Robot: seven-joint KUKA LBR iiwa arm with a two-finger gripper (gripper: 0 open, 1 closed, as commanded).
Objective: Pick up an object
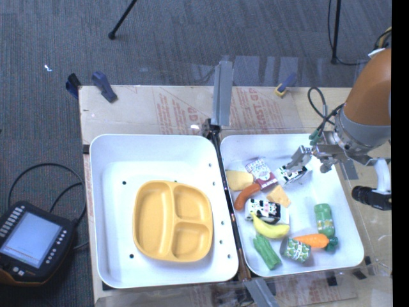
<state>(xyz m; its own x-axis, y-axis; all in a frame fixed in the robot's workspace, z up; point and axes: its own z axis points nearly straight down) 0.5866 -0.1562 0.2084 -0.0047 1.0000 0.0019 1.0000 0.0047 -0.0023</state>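
Over right bin (pixel 355 235) upper area | gripper (pixel 295 169) hovering, fingers' spread impossible to tell | toy food heap: banana (pixel 271 229), carrot (pixel 312 240), sausage (pixel 246 196) | risk: crowded pile, likely pinching two items or slipping off rounded shapes.

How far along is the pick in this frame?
Early stage. Done so far: the arm has reached in over the right white bin, and its hand hovers at the bin's upper part, near the small purple-and-white packet. In hand: nothing shows between the fingers. Left: closing on an item and lifting it; the yellow toy banana, orange toy carrot and the rest lie in the bin.
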